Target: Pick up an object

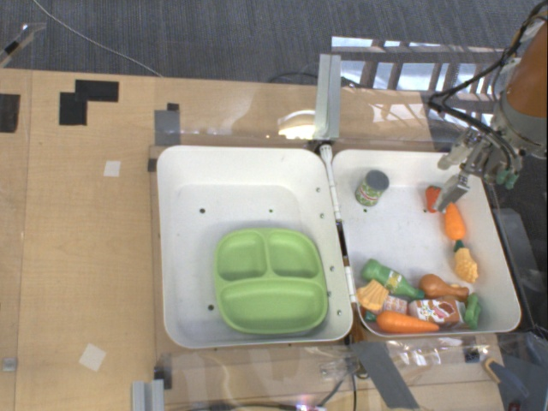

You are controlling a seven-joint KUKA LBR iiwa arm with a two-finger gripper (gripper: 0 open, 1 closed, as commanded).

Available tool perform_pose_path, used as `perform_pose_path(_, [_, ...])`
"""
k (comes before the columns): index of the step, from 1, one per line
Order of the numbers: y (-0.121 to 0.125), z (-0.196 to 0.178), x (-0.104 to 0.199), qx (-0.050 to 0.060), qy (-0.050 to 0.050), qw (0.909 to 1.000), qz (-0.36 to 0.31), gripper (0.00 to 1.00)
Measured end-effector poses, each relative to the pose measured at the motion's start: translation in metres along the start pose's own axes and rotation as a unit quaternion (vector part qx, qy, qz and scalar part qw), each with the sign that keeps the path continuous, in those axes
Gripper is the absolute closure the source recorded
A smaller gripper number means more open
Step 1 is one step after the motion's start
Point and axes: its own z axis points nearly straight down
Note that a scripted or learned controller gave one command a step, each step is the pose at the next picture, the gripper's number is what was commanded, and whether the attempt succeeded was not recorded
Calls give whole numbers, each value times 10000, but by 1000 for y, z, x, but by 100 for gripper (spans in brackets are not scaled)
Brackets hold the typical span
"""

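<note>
My gripper [448,178] hangs open over the far right part of the right bin [402,229], with nothing between its fingers. Just below its lower finger [454,191] lies a small red piece [433,198]. An orange carrot [454,223] and a yellow corn cob [465,264] lie along the bin's right wall, nearer the camera. A small can with a green label [372,188] stands apart, to the gripper's left.
A pile fills the right bin's near edge: a green bottle [390,278], a drumstick [441,287], a second carrot [407,322], a red packet [435,312] and a yellow piece [373,295]. The left bin [197,187] holds a green divided plate [270,281].
</note>
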Motion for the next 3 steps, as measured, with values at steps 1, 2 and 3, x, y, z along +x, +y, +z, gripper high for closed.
perform_pose_path(1, [-38,127,-38,17,78,9996,286,0])
perform_pose_path(2, [-47,162,-16,3,-11,9986,530,0])
perform_pose_path(3, [-42,162,-27,0,-7,9979,646,0])
